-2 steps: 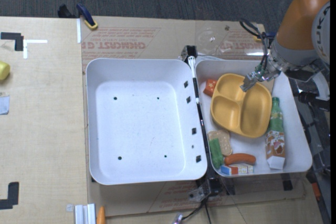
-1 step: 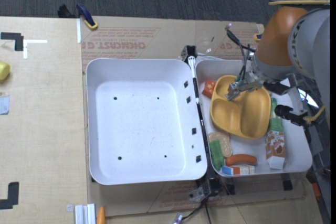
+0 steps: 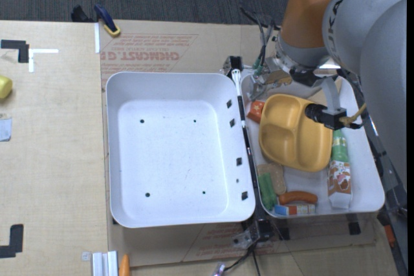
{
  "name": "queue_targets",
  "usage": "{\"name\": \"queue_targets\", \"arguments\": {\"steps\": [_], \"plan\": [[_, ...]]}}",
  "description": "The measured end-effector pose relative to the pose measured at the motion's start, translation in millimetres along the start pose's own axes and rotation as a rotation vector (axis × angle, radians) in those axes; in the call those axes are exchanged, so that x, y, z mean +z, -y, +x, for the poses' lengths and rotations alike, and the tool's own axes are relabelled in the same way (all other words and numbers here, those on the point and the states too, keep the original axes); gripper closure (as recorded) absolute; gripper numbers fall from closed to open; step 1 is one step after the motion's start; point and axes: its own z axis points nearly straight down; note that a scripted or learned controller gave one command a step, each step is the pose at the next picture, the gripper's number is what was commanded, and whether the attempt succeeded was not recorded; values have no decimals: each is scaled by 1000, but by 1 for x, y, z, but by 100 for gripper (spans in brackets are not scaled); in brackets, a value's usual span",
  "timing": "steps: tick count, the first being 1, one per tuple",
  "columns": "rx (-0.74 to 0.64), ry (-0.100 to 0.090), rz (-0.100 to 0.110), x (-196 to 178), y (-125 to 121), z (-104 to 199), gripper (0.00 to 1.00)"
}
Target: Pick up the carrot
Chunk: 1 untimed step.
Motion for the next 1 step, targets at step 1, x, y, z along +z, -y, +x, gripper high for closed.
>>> {"name": "queue_targets", "arguments": {"steps": [1], "plan": [[1, 1, 1, 0, 1, -1, 0]]}}
